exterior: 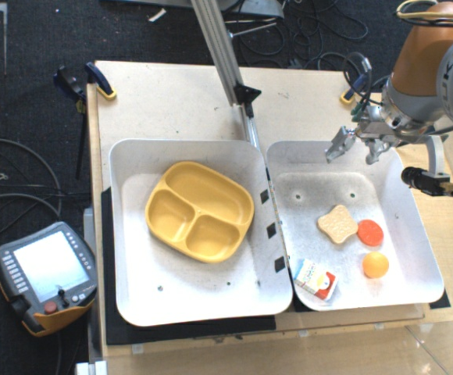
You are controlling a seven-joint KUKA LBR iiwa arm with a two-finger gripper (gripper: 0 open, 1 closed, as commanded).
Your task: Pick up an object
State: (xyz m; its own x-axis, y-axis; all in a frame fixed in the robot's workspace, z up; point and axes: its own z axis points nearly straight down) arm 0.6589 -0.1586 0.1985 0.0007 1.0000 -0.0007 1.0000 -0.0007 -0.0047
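Pale bench (172,104) bearing two shallow white bins side by side, left bin (129,287) and right bin (422,241)

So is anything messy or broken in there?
Nothing looks broken or spilled. The yellow divided plate sits flat in the left bin. The toast slice, tomato slice, orange and small carton lie apart in the right bin.

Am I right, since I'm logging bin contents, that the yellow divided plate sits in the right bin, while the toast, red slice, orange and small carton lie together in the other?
Not quite: the camera view shows the yellow divided plate in the left bin. The toast, red slice, orange and small carton lie together in the right bin.
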